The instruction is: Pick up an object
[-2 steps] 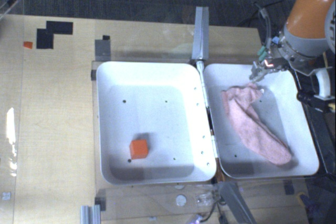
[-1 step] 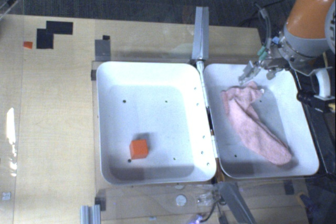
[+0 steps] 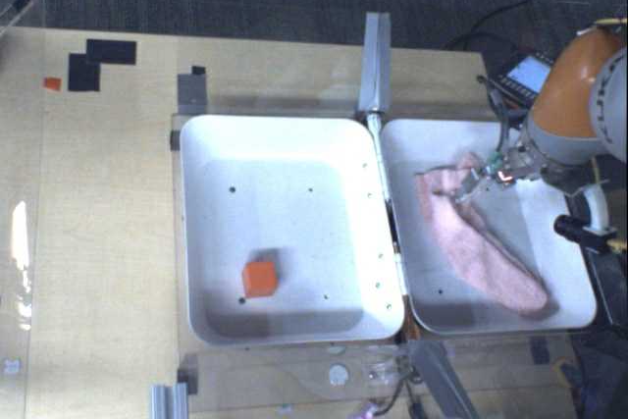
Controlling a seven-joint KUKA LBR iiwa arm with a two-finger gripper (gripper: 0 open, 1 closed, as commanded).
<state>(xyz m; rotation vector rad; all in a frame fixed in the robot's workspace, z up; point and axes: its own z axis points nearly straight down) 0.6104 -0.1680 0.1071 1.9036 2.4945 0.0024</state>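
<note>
Pink terry cloth, soft and rumpled, is what the claw [image 3: 481,180] is working at: a small towel [image 3: 481,250] is lying in the right bin [image 3: 579,309], stretching in a long slanted fold from the bin's upper middle down toward its lower right corner. The claw's thin metal tips are sitting right at the towel's upper edge, where a corner of the fabric is bunching up against them, but I cannot tell whether they are spread or pinching the cloth. The grey arm [image 3: 589,113], with its rounded orange band, is leaning in over the bin's upper right corner. Over in the left bin [image 3: 275,152], a small orange block [image 3: 260,279], matte and square-edged, is resting near the lower left on smooth white plastic. Both bins are sitting side by side on the pale wooden bench [image 3: 88,240], rounded at their corners.
</note>
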